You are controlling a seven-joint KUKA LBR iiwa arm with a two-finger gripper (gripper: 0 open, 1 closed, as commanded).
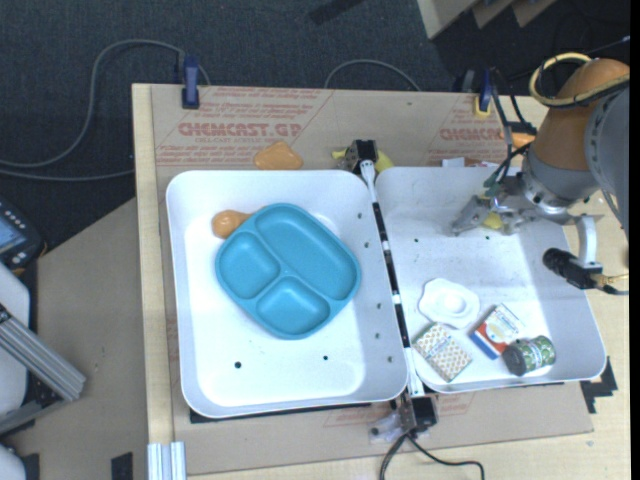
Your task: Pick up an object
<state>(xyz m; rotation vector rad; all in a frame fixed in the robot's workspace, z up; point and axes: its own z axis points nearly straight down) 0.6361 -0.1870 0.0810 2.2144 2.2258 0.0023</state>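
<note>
Left bin: blue three-compartment tray (287,268), flat, rotated; orange object (227,224) touching its upper-left edge. Right bin, near front: white round piece (447,302), patterned packet (442,352), red-and-white packet (495,331), dark green object (529,355).

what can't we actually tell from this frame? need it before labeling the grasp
1. Gripper in the camera view: fingers too small and blurred to read their state, or whether anything sits between them.
2. Orange object in the left bin: mostly hidden behind the blue divided tray, so its shape is unclear.
3. Red and white packet and green can in the right bin: print too small to read.
</note>
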